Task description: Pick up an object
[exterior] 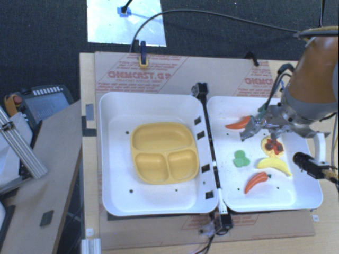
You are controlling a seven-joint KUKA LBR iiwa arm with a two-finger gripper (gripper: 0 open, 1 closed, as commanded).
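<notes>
Starting at my left, I see the left bin (114,157) holding a yellow divided tray (163,152), flat on the floor with its three compartments bare. A black divider strip (207,147) runs between the two bins.

Moving across into the right bin (302,197), I find the loose items: an orange-red pepper (238,123) near the back, a green round piece (241,159) towards the middle, a second red pepper (256,181) near the front, a yellow banana (275,165) just right of the green piece, and a small pizza-like disc (273,146) with red toppings just behind the banana.

Further right, the arm (315,73) comes in (grey body, orange band). Its gripper (259,126) hangs over the back half of the right bin, between the rear pepper and the disc. I cannot tell whether its fingers are apart or together, and I see nothing gripped.
</notes>
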